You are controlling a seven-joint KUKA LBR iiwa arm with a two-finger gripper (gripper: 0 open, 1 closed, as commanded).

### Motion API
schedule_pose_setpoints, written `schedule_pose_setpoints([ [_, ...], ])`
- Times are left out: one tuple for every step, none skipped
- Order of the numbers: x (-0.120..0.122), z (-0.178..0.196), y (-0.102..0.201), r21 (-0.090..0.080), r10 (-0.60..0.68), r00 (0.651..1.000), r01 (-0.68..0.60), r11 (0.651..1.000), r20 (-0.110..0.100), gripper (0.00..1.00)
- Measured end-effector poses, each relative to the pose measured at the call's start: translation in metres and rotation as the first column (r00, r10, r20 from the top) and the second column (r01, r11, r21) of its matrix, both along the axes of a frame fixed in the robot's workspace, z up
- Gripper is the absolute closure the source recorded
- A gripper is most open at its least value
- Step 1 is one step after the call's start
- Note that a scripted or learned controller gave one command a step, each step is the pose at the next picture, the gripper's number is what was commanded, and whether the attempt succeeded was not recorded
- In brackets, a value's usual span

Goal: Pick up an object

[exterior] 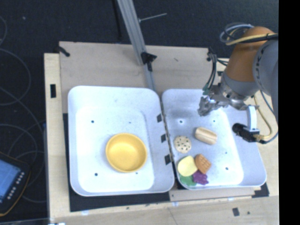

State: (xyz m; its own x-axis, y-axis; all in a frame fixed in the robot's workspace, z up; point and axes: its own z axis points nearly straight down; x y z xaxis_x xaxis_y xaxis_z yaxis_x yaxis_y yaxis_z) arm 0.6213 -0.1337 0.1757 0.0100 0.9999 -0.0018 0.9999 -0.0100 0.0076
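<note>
My gripper (204, 108) hangs over the far part of the right bin (243, 172), with nothing visible between its fingers. Just in front of it lies a tan bread roll (206, 135). Left of the roll sits a round speckled cookie (182, 144). At the bin's near edge are a yellow-green piece (186, 165), an orange waffle-like piece (203, 163) and a purple grape bunch (201, 177). A yellow bowl (125, 152) stands in the left bin (84, 107).
A slanted metal rail (136, 32) comes down from the top to the gap between the two bins. The bench's wooden border (117, 55) runs around the bins. A tablet (9, 182) lies on the floor at the lower left.
</note>
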Motion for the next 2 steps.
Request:
schedule_pose_setpoints([
  [0.006, 0.048, 0.006, 0.001, 0.013, 1.000, -0.013, 1.000, 0.000, 1.00],
  [0.006, 0.063, 0.005, 0.002, 0.014, 1.000, -0.014, 1.000, -0.004, 1.00],
])
